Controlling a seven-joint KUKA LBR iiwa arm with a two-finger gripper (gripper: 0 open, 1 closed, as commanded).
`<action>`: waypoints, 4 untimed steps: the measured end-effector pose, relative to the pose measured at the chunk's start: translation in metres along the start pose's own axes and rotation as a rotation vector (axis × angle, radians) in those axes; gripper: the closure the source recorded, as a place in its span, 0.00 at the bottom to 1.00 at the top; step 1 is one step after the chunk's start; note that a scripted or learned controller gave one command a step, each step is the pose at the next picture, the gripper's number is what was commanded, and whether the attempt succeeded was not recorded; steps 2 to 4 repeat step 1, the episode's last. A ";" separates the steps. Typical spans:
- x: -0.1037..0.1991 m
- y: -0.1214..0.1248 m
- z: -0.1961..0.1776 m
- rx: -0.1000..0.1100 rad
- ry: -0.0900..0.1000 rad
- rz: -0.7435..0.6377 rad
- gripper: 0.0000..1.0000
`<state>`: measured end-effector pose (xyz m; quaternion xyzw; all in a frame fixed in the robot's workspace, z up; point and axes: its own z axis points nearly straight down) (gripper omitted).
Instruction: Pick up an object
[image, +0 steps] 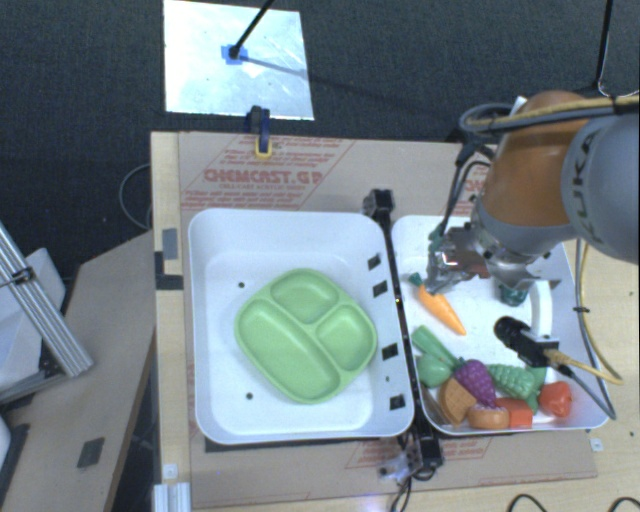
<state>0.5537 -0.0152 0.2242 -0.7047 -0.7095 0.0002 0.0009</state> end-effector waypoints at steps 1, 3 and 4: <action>0.049 -0.034 0.007 0.001 0.001 -0.001 1.00; 0.049 -0.034 0.007 0.001 0.001 -0.001 1.00; 0.049 -0.034 0.007 0.001 0.001 -0.001 1.00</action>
